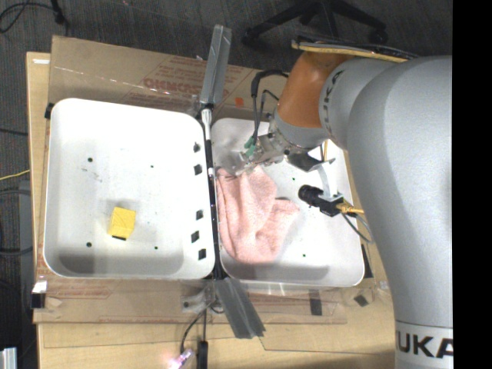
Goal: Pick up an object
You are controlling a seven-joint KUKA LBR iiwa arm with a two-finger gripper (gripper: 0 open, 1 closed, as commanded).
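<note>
Dark carpet and a chair base are seen behind the bench, which is covered with cardboard and carries two white bins side by side

Left bin: one small yellow block, lying toward the near left corner, well apart from everything else

Right bin: a crumpled pink cloth, laid against the wall shared with the left bin. Its long axis runs from the far part of the bin toward the near rim, with a lobe bulging to the view's right at mid-length

The gripper is set low in the right bin at the far end of the cloth, at or just above its top edge. Contact is likely but not confirmed. Whether it is spread or pinched on fabric cannot be made out, as that part is lost against wrist hardware and cloth folds, so the cloth is not counted as held

Key relation: the bulk of the cloth lies from the gripper toward the near rim, along the cloth's long axis, and only the far edge is under the tool. The cloth is judged the target, the block being across the divider. If a pinch is made here, only a thin fold may be caught, so slip on lift is the risk to be watched
</note>
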